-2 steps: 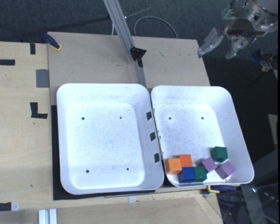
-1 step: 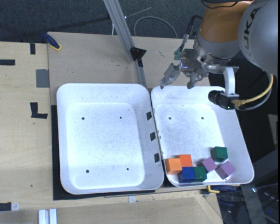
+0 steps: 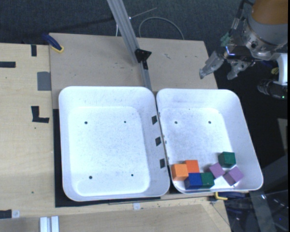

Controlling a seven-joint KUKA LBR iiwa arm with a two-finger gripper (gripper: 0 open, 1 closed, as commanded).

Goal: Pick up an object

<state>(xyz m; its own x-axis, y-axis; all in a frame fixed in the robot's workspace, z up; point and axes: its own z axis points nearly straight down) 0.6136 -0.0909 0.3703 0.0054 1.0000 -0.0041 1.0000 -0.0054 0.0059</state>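
Note:
Several small blocks lie along the near wall of the right bin (image 3: 241, 115): two orange blocks (image 3: 185, 168), a blue block (image 3: 195, 180), a green block (image 3: 207, 180), a dark green block (image 3: 227, 158) and two purple blocks (image 3: 233, 175). My gripper (image 3: 221, 67) hangs high beyond the far right corner of that bin, well away from the blocks. Its fingers (image 3: 209, 66) are spread apart with nothing between them.
The left bin (image 3: 67, 129) stands beside the right one, touching it. A grey metal bar (image 3: 123, 21) slants down from the top to the gap between the bins. A thin wire loop (image 3: 159, 25) lies on the bench behind the bins.

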